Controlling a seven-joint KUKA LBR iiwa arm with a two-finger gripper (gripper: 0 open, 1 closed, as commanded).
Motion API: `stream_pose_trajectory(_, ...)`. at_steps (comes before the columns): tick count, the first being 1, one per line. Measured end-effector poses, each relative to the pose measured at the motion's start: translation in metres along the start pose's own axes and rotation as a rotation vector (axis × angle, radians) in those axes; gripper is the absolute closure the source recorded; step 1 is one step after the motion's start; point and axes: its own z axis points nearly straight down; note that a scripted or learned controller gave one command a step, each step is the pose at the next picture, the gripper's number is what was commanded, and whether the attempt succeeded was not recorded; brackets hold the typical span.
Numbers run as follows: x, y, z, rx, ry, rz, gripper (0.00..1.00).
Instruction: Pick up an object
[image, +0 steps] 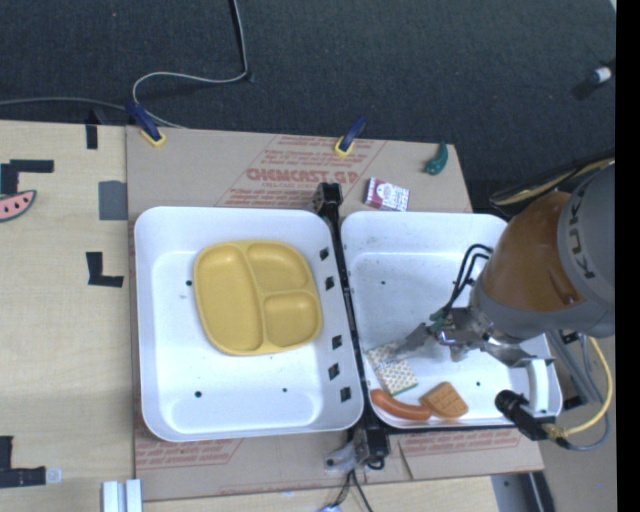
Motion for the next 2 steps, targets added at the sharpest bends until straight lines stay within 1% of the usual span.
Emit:
stream_pose_trajectory(1, 0.08, 0.025, -0.053, -0.003, -0.001, -0.002, 0.0)
stream_pose_trajectory(2, 0.11, 0.0, -0.053, -0.002, -0.001, -0.001, 0.0)
